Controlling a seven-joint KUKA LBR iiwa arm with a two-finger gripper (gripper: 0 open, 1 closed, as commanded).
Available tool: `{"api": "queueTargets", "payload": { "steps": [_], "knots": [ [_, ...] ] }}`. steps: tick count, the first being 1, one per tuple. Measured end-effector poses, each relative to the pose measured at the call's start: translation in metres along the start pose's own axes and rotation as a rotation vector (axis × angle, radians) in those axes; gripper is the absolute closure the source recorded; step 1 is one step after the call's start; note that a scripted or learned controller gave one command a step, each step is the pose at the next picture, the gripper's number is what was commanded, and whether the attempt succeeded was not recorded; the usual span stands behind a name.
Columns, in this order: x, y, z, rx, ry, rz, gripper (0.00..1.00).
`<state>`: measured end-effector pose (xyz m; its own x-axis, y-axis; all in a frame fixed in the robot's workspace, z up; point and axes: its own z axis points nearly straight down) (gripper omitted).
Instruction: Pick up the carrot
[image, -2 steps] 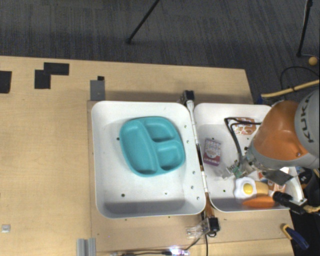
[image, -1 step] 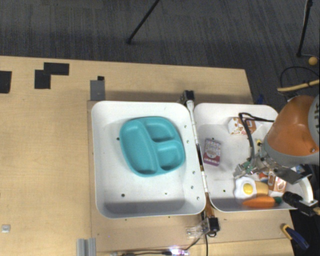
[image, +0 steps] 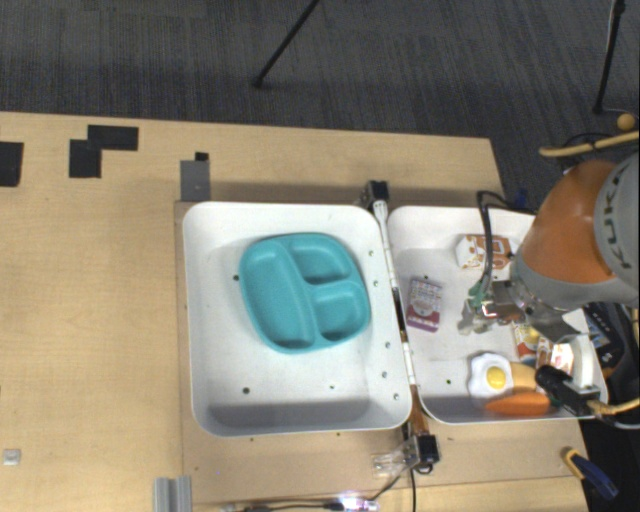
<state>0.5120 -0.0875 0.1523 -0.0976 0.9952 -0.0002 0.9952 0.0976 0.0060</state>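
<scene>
Orange carrot (image: 517, 404) lies flat at near edge of right bin (image: 440, 300), touching fried egg toy (image: 492, 377). Looks like light, stiff, smooth plastic, likely slippery, so I'd pinch across its thick middle. My gripper (image: 480, 310) hovers further in, over the bin floor; can't tell its state

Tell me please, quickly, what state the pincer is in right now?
Pincer: over the right bin, nothing visibly held; open or shut cannot be told. The carrot lies apart at the bin's near edge.
</scene>
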Motion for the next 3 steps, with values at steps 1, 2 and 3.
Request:
{"api": "queueTargets", "payload": {
  "steps": [1,2,3],
  "knots": [
    [0.027,-0.017,-0.032,0.003,-0.001,0.506,1.00],
    [0.026,-0.017,-0.032,0.004,-0.001,0.505,0.00],
    [-0.008,-0.017,0.063,-0.005,0.000,0.276,0.00]
  ]
}}
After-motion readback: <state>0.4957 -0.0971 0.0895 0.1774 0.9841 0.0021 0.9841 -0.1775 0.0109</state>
